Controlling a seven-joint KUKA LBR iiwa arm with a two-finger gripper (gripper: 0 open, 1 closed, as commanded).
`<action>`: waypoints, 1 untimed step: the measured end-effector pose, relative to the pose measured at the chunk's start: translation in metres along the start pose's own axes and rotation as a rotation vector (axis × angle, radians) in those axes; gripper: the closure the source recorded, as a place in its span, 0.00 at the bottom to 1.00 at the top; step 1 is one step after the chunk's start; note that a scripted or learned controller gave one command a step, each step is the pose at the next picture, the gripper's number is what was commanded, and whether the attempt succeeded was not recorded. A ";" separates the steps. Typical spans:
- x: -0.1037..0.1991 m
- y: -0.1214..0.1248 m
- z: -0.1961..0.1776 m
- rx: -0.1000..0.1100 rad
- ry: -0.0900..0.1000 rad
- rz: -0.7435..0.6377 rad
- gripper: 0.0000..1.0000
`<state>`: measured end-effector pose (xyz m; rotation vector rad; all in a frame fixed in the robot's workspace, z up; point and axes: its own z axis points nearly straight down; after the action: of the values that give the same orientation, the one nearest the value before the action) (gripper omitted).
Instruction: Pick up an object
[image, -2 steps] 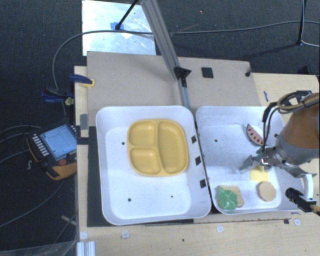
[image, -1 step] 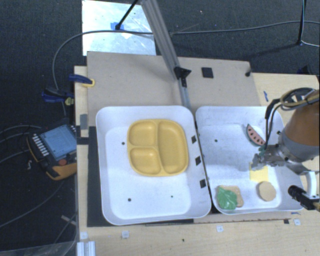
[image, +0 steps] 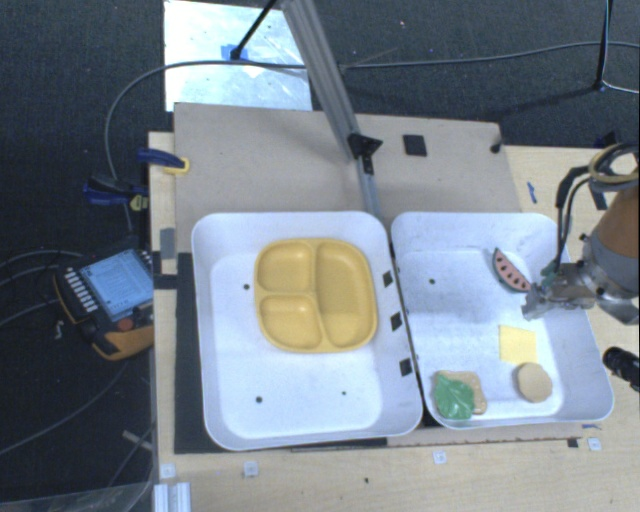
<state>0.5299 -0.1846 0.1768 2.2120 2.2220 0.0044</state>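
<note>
Currently the end effector (image: 545, 298) hovers at the right bin's (image: 420, 240) far right side; I cannot tell its state. Just beside it lies a watermelon slice (image: 510, 270), with a yellow square (image: 517, 344) and a round biscuit (image: 534, 382) nearer the front. Best to centre over one piece, then descend straight.

The arm (image: 615, 235) is cut off by the right edge.
</note>
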 end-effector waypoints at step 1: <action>-0.008 -0.005 -0.052 0.000 0.000 0.002 1.00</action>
<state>0.5242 -0.1924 0.2287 2.2137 2.2197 0.0044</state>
